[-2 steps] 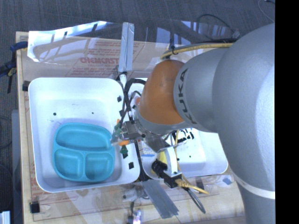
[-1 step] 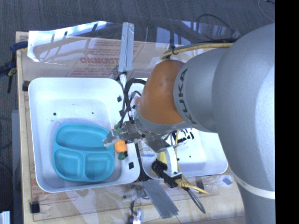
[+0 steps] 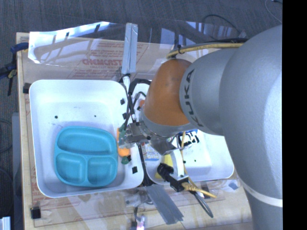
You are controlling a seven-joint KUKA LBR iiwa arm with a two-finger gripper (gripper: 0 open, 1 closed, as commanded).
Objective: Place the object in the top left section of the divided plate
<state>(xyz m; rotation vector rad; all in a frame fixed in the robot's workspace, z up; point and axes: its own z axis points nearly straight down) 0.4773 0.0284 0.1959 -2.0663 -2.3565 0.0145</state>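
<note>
A light blue divided plate lies in the left white bin, with one wide section at the top and two smaller ones below. My gripper hangs over the wall between the two bins, just right of the plate's edge. A small orange object with a green bit under it shows right at the gripper's tip, beside the plate's right rim. I cannot tell whether the gripper holds it. The wrist and orange band hide the gripper from above.
The arm covers most of the right bin. A white box with black print lies there under the arm. A clear plastic sheet stands along the bench's back.
</note>
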